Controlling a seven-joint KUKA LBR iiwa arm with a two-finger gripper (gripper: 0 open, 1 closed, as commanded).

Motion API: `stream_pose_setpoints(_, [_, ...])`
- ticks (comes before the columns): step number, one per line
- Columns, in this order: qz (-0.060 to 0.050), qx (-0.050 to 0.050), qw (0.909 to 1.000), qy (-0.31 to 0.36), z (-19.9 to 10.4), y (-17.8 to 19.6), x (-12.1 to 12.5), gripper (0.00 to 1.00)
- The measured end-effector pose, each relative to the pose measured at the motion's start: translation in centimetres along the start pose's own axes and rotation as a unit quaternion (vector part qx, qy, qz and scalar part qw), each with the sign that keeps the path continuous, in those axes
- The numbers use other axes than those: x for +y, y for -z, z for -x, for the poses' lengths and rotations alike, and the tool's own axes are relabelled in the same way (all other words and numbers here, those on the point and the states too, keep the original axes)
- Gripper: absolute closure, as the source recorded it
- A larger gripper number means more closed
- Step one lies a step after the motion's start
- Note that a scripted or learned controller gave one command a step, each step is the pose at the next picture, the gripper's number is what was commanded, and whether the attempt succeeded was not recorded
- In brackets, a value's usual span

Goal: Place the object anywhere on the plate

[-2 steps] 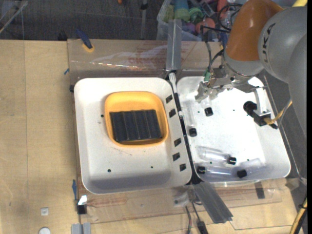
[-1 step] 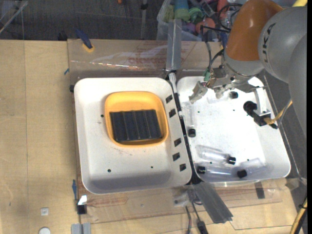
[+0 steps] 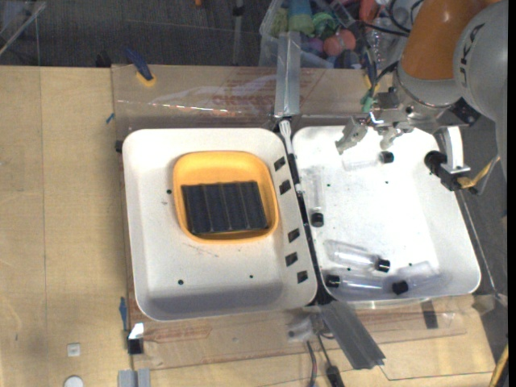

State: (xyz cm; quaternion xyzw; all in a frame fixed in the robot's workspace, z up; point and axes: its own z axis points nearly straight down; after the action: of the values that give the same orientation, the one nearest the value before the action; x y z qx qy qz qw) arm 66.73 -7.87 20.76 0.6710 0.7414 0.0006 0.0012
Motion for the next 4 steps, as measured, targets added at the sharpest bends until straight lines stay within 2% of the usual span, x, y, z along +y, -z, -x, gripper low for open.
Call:
stream_pose_setpoints(1, [0.000,-0.001,0.9997,0.023,0.6,1.3,0.0,0.00])
stream_pose_setpoints(2, [0.000,0.000,0.9846,0.175,0.4,1.8,0.0,0.00])
stream_pose_setpoints(3, [0.002,0.000,0.9617,0.274,0.4,2.4,0.0,0.00])
stream_pose_setpoints(4, [0.002,-0.001,0.9454,0.326,0.8,3.6,-0.5,0.00])
